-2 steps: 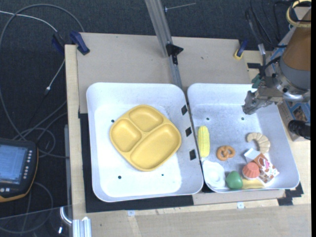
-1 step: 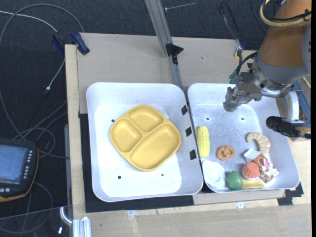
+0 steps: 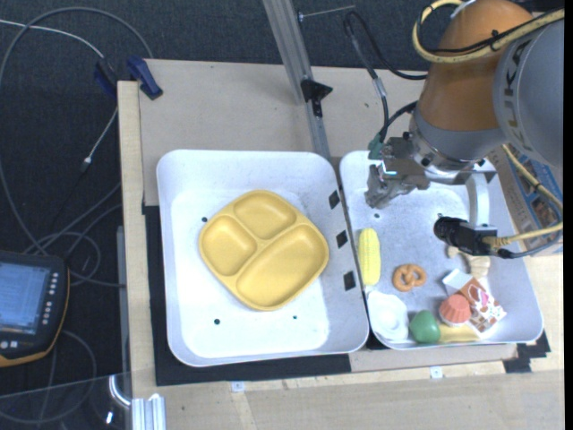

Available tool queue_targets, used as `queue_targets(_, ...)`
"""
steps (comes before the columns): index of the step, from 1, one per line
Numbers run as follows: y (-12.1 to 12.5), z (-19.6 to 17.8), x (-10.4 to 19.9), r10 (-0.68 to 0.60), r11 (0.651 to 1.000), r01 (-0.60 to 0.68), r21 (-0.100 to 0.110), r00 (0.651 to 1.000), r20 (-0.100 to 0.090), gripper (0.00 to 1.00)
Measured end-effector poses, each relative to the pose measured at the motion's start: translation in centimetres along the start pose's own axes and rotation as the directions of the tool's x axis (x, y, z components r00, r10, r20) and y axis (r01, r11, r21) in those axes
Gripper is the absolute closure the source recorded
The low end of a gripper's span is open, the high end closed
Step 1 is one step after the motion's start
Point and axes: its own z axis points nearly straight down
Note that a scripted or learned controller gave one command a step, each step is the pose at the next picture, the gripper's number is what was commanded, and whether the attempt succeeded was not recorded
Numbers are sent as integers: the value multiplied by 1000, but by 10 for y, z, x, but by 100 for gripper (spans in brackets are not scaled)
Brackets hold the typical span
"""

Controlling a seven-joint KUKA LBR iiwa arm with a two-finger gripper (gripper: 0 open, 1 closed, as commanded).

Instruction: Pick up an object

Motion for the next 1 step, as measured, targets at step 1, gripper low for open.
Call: queue_targets(1,1,14,57,0,1000,0,1,1000,0,100)
